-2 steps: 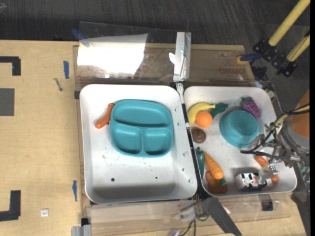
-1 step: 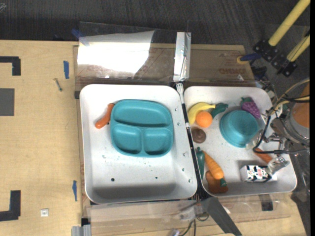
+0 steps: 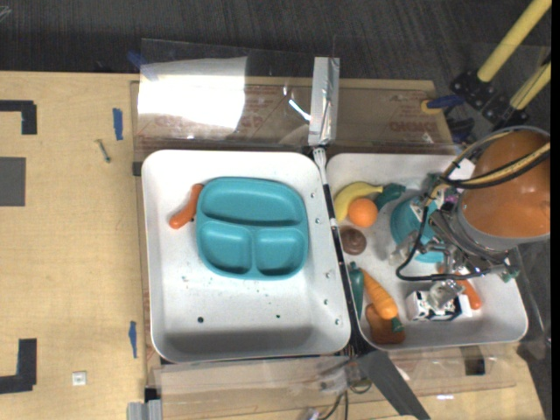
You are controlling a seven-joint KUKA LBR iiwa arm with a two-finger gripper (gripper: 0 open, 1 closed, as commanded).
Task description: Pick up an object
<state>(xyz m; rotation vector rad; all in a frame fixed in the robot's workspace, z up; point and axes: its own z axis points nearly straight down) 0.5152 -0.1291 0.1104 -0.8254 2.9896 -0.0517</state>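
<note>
My gripper (image 3: 437, 302) is down in the right bin (image 3: 507, 326), near its front edge, under the orange-banded wrist (image 3: 507, 191). A small orange piece (image 3: 472, 296) lies just to the right of the gripper, touching or nearly touching it. A carrot (image 3: 379, 296) lies left of the gripper, with a brown round thing (image 3: 382, 326) just in front of it. Further back are a teal cup (image 3: 407, 220), partly hidden by cables, an orange fruit (image 3: 363, 212), a yellow banana (image 3: 354, 192) and a brown ball (image 3: 353, 240).
The left bin (image 3: 166, 304) holds a teal divided plate (image 3: 252, 226) with an orange sausage-shaped thing (image 3: 185, 209) at its left edge. A clear plastic sheet (image 3: 192, 103) lies behind the bins. Yellow struts (image 3: 525, 24) stand at the back right.
</note>
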